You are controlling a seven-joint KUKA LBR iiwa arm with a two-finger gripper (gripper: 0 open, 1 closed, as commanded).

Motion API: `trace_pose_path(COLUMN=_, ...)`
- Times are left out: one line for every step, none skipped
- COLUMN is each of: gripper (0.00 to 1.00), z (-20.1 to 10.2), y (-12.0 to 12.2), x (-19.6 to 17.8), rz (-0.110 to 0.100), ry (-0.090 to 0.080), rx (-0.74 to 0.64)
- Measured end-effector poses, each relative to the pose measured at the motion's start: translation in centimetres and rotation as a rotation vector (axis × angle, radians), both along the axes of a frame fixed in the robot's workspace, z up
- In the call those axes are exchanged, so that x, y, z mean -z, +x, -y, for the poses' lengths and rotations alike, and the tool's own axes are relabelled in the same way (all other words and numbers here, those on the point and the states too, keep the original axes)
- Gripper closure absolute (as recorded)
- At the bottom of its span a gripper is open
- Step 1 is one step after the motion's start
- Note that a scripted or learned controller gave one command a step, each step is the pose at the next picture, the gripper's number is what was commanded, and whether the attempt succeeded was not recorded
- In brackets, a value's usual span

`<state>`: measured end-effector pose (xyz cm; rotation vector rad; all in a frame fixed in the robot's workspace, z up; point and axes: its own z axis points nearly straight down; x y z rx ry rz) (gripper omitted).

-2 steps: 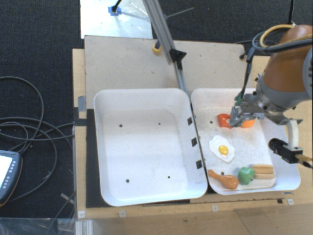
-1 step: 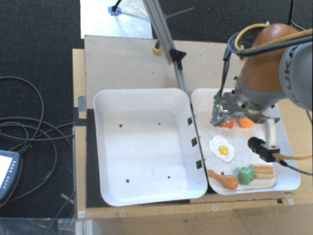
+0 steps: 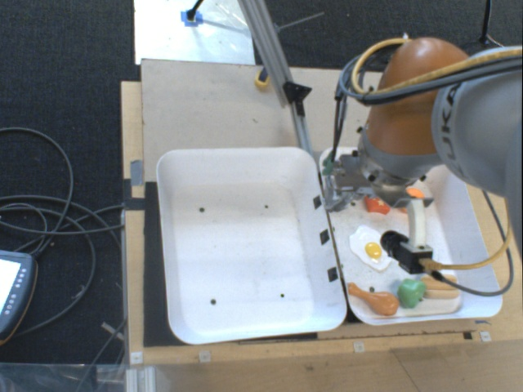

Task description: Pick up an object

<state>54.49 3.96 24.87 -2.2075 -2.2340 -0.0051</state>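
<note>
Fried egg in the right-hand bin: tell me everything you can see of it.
The fried egg is a flat toy, seemingly plastic, with a wavy-edged white and a round, slightly raised yellow yolk set off-centre. It lies flat, yolk up, on the floor of the right bin, close to the wall that bin shares with its neighbour. A brown drumstick lies nearer the camera, apart from it. Nothing else visibly touches it apart from the bin floor.
</note>
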Motion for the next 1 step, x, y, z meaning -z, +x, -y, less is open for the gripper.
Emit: trace_pose_path(gripper=1.0, z=-4.54, y=-0.31, x=0.37, rz=-0.001, ry=-0.001, rx=0.002)
